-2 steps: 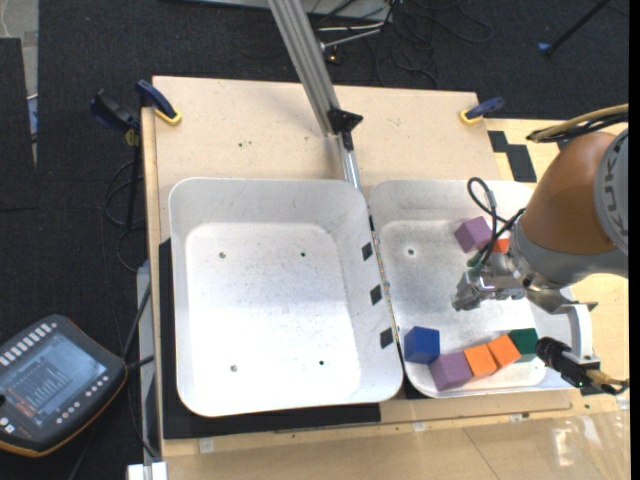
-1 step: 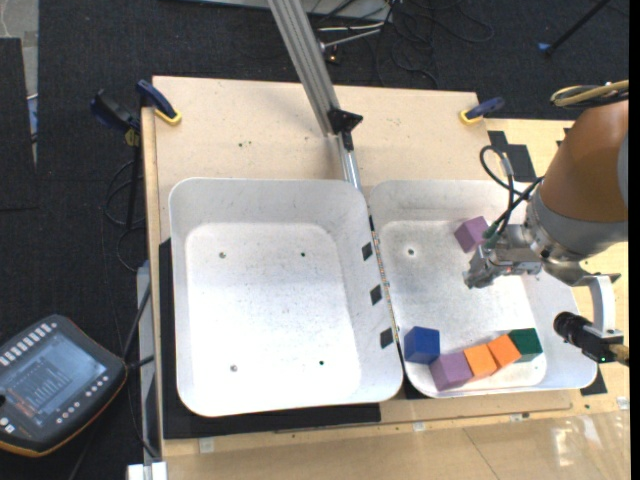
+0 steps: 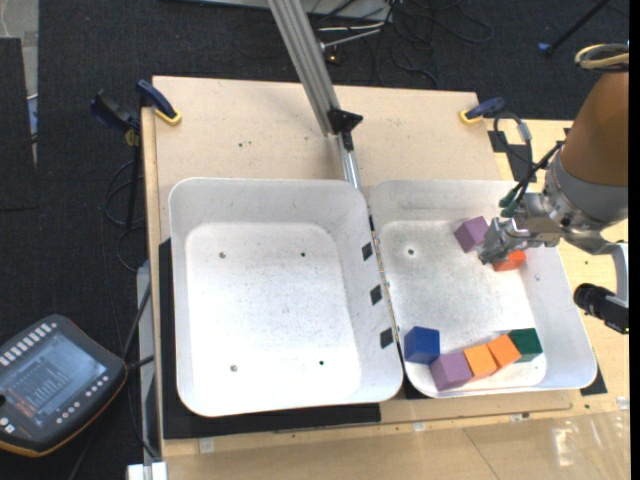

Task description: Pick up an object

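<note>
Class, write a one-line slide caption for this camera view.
Gripper low in right bin beside purple block and red block.

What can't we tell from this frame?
- Gripper fingers: too small and blurred in the camera view; state unclear.
- Red-orange block: mostly covered by the gripper; grasp unconfirmed.
- Arm: cut off by the right edge.
- Green block: partly hidden behind the orange block.

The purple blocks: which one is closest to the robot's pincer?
The purple block up by itself, just left of the pincer. The other purple block sits far off in the row along the bin's bottom edge.
</note>
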`<state>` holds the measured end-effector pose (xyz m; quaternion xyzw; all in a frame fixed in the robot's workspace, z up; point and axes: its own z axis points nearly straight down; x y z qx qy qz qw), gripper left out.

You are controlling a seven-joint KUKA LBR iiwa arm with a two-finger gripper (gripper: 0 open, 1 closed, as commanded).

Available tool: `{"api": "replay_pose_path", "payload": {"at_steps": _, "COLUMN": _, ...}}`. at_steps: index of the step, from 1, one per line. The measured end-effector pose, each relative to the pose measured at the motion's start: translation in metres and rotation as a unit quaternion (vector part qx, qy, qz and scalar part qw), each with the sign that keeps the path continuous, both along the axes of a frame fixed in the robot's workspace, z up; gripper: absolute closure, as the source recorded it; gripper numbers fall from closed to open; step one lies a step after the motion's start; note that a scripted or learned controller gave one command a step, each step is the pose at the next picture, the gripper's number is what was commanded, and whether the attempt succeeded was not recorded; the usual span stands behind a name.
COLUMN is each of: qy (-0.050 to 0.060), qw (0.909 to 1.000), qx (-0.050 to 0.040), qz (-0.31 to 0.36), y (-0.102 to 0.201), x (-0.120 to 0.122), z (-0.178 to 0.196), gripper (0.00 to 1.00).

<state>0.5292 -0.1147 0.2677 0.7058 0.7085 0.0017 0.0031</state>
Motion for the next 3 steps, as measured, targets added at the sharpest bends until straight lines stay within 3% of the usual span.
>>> {"api": "replay_pose_path", "payload": {"at_steps": 1, "qy": 0.001, "qw": 1.0000, "qx": 0.0002, "qz": 0.000, "y": 0.000, "x": 0.001, "z": 0.028, "gripper": 1.00}}
{"api": "replay_pose_path", "payload": {"at_steps": 3, "qy": 0.003, "qw": 1.0000, "qx": 0.0008, "qz": 0.002, "y": 0.081, "x": 0.062, "z": 0.002, "gripper": 1.00}}
